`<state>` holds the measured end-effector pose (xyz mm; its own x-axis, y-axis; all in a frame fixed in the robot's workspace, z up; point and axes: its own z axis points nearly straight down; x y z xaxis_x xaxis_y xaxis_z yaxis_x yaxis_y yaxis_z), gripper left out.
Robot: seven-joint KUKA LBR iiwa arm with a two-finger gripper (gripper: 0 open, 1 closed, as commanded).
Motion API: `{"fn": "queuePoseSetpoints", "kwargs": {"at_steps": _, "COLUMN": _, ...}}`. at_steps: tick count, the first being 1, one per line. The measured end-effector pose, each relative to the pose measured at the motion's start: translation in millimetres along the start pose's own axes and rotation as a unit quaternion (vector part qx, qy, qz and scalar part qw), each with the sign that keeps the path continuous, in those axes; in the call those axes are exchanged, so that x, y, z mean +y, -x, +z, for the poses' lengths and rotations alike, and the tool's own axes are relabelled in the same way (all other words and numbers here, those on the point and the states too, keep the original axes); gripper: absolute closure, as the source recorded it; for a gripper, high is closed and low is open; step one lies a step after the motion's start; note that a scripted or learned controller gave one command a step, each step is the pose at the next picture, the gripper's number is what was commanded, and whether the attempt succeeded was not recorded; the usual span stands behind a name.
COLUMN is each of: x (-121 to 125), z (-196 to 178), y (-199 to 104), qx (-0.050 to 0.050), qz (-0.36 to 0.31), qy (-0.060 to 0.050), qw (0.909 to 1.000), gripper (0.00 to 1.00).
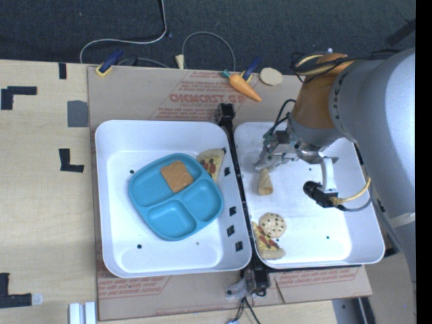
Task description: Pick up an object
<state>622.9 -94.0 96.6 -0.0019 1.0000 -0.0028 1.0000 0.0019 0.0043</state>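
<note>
Three toy foods in the right bin (351, 248), and only one close enough to matter: a tan tapered food piece (264, 183), lying flat on the bin floor near the divider between the two bins. Sits directly below the gripper (265, 162) in the camera view, towards the near edge of the bench, and just beside the tip; touching or apart cannot be told at this slant. Runs lengthwise nearly straight towards and away from the gripper, narrow end up by the tip, broader end pointing at the speckled cookie (272, 224). Probably calls for a short shift towards the near edge, then a descent with the closing direction set across that long axis, left to right in the view, not along it.

Cannot tell whether the gripper is spread or closed: dark metal and cables overlap at the tip. Nothing visibly carried.

Further off in the same bin, beyond the cookie, a hot dog-like piece (268, 248) at the near corner. Across the divider, a pizza slice (212, 160) and a blue divided plate (155, 211) bearing a cracker (177, 175), all well apart from the gripper.
</note>
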Motion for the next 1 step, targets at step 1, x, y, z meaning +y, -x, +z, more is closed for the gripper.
{"fn": "queuePoseSetpoints", "kwargs": {"at_steps": 1, "x": -36.2, "z": -93.6, "y": -23.8, "qx": 0.002, "qz": -0.001, "qy": 0.000, "qw": 1.0000, "gripper": 1.00}}
